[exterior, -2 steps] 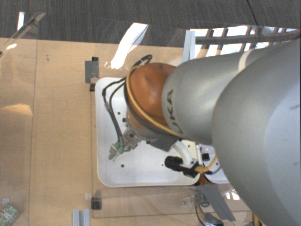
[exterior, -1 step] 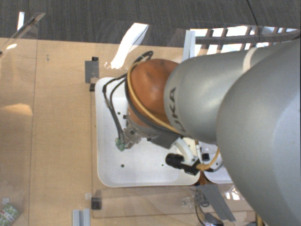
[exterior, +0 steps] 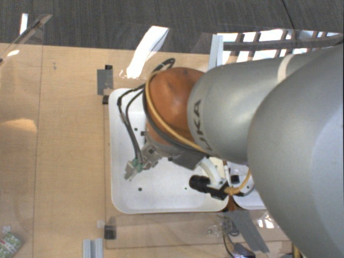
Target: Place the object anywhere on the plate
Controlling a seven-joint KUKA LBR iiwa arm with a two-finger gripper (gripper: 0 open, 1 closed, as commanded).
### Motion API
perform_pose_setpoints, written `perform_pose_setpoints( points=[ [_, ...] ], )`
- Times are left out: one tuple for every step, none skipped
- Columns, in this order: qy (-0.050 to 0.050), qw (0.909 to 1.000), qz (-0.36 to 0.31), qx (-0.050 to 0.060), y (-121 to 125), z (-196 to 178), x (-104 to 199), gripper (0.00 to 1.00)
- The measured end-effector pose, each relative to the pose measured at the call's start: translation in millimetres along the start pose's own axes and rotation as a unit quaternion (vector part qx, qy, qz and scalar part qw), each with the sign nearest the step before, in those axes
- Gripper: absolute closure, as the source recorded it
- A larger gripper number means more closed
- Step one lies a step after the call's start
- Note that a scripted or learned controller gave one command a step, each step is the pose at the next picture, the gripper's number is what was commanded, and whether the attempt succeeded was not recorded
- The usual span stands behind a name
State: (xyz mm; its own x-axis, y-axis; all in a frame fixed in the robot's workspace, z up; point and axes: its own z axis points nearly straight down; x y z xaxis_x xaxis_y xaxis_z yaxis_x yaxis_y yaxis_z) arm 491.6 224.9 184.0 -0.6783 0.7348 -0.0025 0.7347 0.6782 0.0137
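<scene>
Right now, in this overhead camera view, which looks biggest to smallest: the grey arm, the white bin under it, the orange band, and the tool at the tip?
1. Grey arm, though it is nearest the camera, which inflates it.
2. White bin.
3. Orange band.
4. Tool, smallest.
</scene>
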Motion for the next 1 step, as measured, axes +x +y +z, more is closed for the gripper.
perform_pose_setpoints(
  points=[
    [-0.001,1.0000,0.000,-0.003,1.8,-10.8,-1.6,1.00]
  ],
)
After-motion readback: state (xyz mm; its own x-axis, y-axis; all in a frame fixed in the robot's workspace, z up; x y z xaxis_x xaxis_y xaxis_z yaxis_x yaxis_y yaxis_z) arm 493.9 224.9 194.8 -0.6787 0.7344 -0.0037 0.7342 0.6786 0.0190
